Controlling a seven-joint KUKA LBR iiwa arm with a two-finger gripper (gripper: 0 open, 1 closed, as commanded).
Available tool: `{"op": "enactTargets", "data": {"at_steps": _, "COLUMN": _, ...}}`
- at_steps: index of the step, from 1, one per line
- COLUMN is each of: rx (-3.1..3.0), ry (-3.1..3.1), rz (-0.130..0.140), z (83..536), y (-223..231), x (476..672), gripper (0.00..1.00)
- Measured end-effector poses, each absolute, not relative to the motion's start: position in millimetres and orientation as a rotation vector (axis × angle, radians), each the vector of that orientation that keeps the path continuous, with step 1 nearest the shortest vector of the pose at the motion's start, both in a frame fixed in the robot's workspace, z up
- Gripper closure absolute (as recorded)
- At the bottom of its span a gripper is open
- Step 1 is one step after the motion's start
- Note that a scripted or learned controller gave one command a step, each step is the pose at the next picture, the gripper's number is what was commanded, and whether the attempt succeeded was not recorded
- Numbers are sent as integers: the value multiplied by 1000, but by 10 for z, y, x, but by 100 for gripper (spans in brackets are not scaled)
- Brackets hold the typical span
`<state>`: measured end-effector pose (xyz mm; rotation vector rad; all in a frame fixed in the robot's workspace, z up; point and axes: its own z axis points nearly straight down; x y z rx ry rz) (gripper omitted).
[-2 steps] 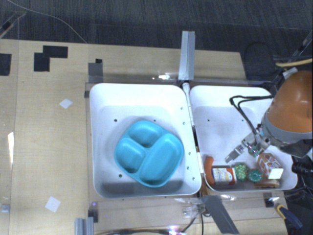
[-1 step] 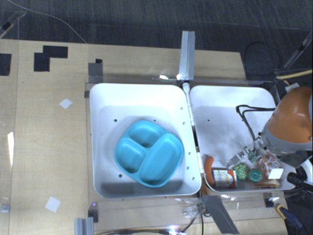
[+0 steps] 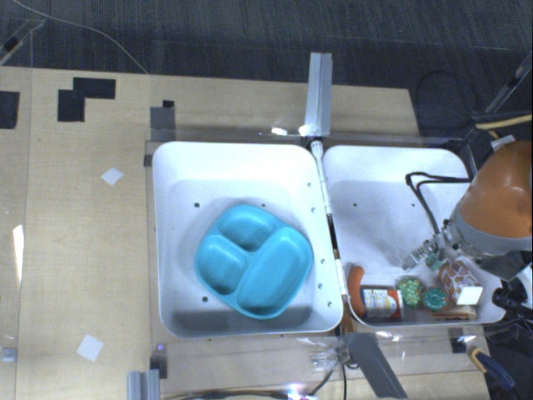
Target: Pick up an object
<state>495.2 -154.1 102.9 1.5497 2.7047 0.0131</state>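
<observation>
The gripper (image 3: pixel 430 255) is lowered into the right bin (image 3: pixel 375 182); its state cannot be told. Just beside it lies a green ball (image 3: pixel 410 291), probably light and slippery, best taken across its middle.

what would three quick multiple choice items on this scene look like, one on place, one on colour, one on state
1. Where does the divided plate lie?
A. in the left bin
B. in the right bin
C. on the bench outside both bins

2. What colour is the divided plate?
A. red
B. blue
C. yellow

3. How do the small items in the right bin lie?
A. spread across the whole bin
B. stacked at its far edge
C. bunched along its near edge

Answers:
1. A, it sits inside the left bin.
2. B, its whole surface is blue.
3. C, they cluster at the near wall, below the arm.
</observation>
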Motion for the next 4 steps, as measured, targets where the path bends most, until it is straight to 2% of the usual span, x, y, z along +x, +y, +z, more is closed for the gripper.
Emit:
{"op": "enactTargets", "data": {"at_steps": 1, "rx": 1610, "ry": 2690, "rz": 3, "z": 1583, "y": -1910, "x": 4886, "gripper": 100}}
{"op": "enactTargets", "data": {"at_steps": 2, "rx": 1331, "ry": 2831, "rz": 4, "z": 898, "y": -2058, "x": 5488, "gripper": 100}}
{"op": "enactTargets", "data": {"at_steps": 3, "rx": 1332, "ry": 2832, "rz": 4, "z": 890, "y": -2057, "x": 5486, "gripper": 0}}
{"op": "enactTargets", "data": {"at_steps": 4, "rx": 1371, "ry": 2815, "rz": 4, "z": 884, "y": -1908, "x": 6557, "gripper": 0}}
